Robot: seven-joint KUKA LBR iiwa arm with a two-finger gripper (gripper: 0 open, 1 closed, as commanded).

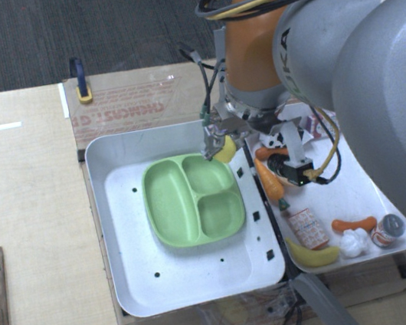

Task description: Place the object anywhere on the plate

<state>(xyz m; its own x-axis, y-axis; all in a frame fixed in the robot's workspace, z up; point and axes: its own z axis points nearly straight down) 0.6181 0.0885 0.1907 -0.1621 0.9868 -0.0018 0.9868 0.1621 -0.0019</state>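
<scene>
Gripper [217,147] hangs over the left bin's [122,234] far right corner, at the far right rim of the green plate [192,198]. Closed on a small yellow object [225,150], held low, probably for release onto the plate.

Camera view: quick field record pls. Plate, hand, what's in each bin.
plate: green plate, three compartments, flat in the left bin
hand: hand over the plate's upper-right corner, at the divide between the bins
held object: a yellow object sits at the fingertips; grasp cannot be confirmed
on plate: nothing visible in any compartment
right bin: carrot, banana, small packet, orange-and-white items near the lower right corner
task state: object not yet resting on the plate
</scene>
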